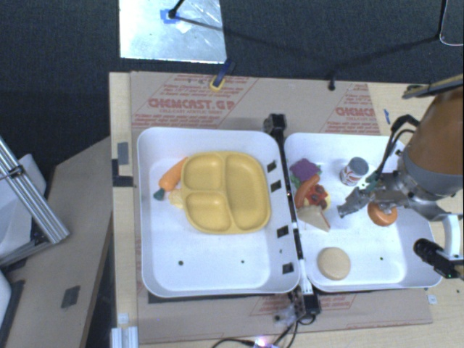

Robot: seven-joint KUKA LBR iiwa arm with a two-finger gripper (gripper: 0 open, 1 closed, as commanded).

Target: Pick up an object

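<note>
Orange fruit (381,214) beside gripper (350,206), can (354,171) near

The two bins (156,252) look like smooth white plastic with a soft shine. The yellow tray (221,192) is matt plastic. Under them lies printed brown cardboard (188,101). The floor plate (172,20) is dull, scratched metal.

Open white floor along near edge of left bin (217,270); right bin (377,263) crowded by can (354,171), toy foods (310,187), tan disc (334,262).
</note>
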